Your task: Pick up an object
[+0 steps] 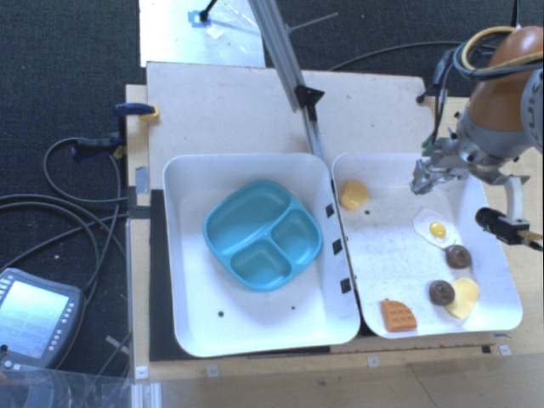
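Objects in the right bin [399, 228]: six small pieces lie loose on its white floor, none of them in the claw.
Fried egg [436, 229]: flat toy, white with a yellow yolk, lying just below the claw, toward the bin's right wall.
Yellow chunk [354, 195]: near the bin's upper left corner, well apart from the egg, a small dark speck just beside it.
Brown discs: one [458, 257] just below the egg, touching or almost touching its edge; a second [441, 292] lower down.
Pale yellow piece [464, 297]: heart-like, touching the lower disc on its right side.
Orange cracker [397, 315]: square, at the bin's front edge, to the left of the lower disc.
Claw [424, 180]: grey metal, pointing down over the upper right part of the right bin, above the egg. Whether it stands apart or together I cannot tell; nothing is visibly caught in it.
Arm [501, 100]: grey with an orange band, reaching in from the right with cables looped over it.
Left bin [187, 270]: beside the right bin, their walls touching along black clips.
Blue plate [263, 234]: three compartments, lying in the middle of the left bin.
Surface [221, 109]: pale board under both bins; a slanted metal pole [276, 36] crosses it behind the bins.
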### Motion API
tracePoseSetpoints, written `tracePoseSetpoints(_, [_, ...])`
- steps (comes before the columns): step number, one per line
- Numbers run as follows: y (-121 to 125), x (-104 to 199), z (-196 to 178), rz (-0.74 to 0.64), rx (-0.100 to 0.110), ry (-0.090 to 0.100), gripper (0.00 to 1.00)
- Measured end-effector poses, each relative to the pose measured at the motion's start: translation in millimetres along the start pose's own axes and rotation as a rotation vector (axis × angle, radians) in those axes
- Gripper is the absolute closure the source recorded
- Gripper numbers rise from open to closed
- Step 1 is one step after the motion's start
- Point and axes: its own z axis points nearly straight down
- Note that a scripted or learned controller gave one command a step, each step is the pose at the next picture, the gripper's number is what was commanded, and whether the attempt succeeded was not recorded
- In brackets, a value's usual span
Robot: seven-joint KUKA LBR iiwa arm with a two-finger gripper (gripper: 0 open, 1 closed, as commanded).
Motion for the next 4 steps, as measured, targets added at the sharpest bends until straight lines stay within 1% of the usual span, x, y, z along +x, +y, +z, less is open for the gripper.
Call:
tracePoseSetpoints(1, [2, 0, -55, 0.0, 0.0, -0.001, 1.0])
tracePoseSetpoints(2, [-1, 55, -41, -0.003, 0.008, 0.003, 1.0])
tracePoseSetpoints(3, [-1, 106, -41, -0.003, 0.008, 0.003, 1.0])
tracePoseSetpoints(4, [-19, 162, -45, -0.003, 0.008, 0.004, 1.0])
